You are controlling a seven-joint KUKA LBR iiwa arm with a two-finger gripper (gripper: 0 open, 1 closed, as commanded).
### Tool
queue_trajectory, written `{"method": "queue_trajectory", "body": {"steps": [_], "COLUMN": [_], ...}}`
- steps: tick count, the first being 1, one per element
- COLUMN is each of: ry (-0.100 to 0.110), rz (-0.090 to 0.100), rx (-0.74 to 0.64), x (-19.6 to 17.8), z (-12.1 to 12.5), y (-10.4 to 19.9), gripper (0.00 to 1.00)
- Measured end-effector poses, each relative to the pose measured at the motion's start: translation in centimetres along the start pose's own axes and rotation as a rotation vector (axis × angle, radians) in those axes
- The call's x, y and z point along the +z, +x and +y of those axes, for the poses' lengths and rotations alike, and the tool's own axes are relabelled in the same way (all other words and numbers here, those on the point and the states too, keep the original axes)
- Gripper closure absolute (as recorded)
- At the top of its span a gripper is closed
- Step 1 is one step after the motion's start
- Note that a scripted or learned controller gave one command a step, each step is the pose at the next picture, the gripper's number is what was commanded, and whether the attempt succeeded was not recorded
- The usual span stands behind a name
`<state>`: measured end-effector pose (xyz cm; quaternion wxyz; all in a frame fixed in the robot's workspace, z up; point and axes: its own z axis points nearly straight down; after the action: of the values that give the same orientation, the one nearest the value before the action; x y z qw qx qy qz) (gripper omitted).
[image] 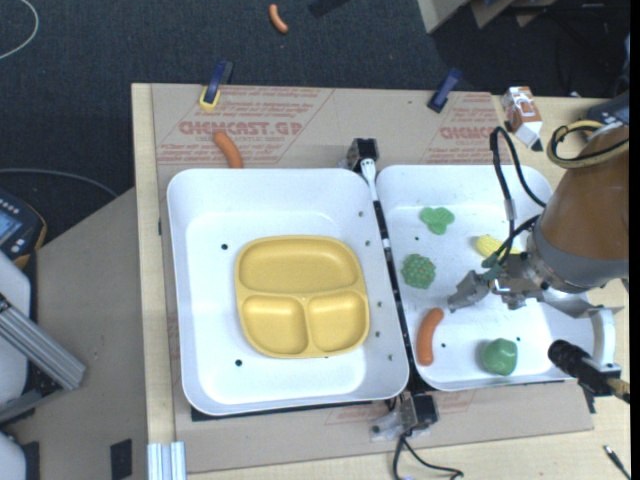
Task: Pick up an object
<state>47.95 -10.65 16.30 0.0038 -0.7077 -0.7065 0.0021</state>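
The right bin (455, 183) holds several toy foods. A flat green leafy piece (435, 218) lies toward the back, and a knobbly green piece (418, 270) sits near the left wall. A small yellow piece (488, 247) is partly hidden by the arm. An orange sausage (428, 335) lies at the front left and a round green object (497, 356) at the front. My gripper (472, 293) hangs over the middle of this bin, right of the knobbly piece and above the sausage. I see nothing held in it.
The left bin (200, 268) carries a yellow divided plate (300, 295). Another orange sausage (229, 149) lies on the cardboard behind that bin. Blue clamps (215, 83) (444, 90) stand at the bench's back edge. Cables trail along the arm at the right.
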Motion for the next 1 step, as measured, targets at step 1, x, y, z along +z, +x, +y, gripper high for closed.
{"method": "queue_trajectory", "body": {"steps": [1], "ry": [0.000], "rz": [0.000], "rx": [0.000], "x": [6.07], "z": [-0.16], "y": [-0.73], "gripper": [0.00]}}
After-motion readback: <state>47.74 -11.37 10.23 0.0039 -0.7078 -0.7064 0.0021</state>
